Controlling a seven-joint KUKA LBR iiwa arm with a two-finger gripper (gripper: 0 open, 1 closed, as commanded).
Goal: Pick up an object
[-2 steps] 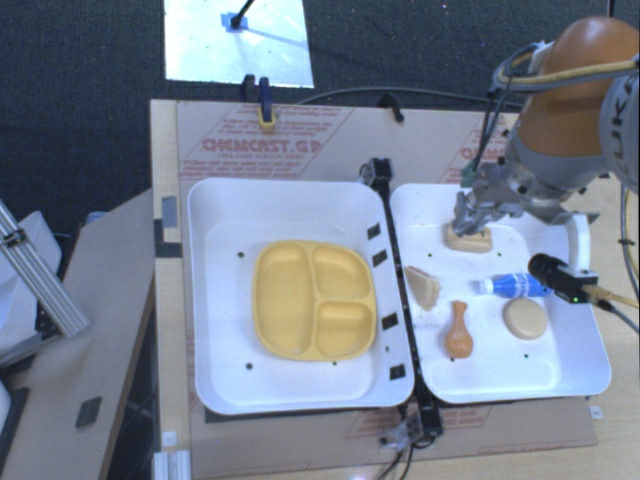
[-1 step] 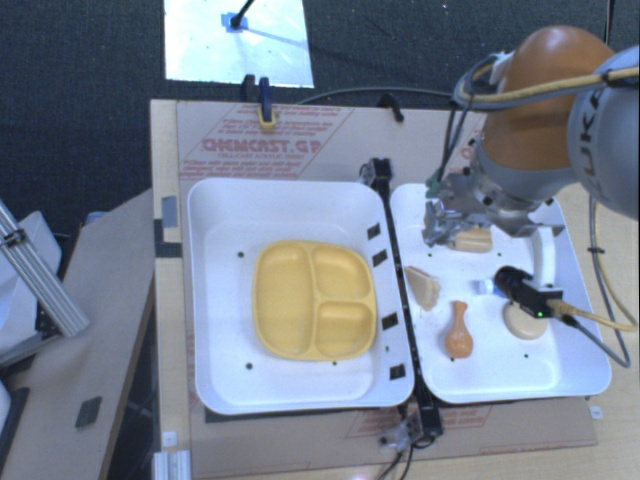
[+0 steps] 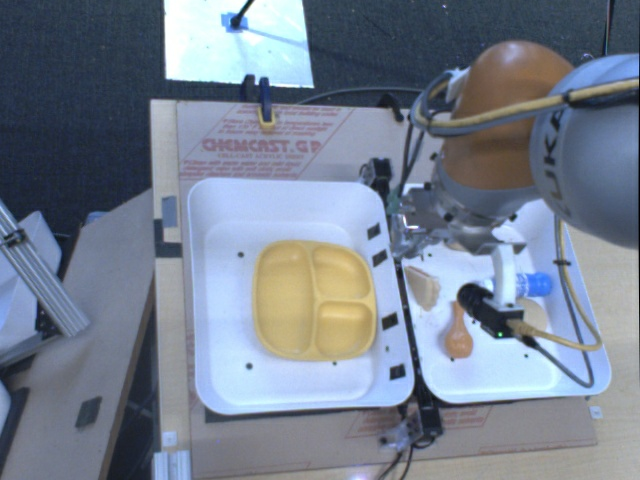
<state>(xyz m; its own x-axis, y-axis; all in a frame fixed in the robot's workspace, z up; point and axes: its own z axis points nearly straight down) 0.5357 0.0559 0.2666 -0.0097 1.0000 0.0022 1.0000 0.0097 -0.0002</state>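
My gripper (image 3: 409,236) hangs low over the left edge of the right bin (image 3: 500,386), close to the divider between the bins. Just below it lies a beige wedge-shaped piece (image 3: 422,287). An orange spoon-like object (image 3: 458,337) rests further toward the front. A white bottle with a blue cap (image 3: 519,285) lies to the right, partly behind a white strut. The grey arm with its orange band (image 3: 505,113) covers the back of the right bin and hides whatever lies there.
The left bin (image 3: 225,228) holds a yellow divided plate (image 3: 315,299). A black part on a yellow cable (image 3: 486,314) sits over the right bin near the bottle. Clips mark the divider (image 3: 385,288) between the bins.
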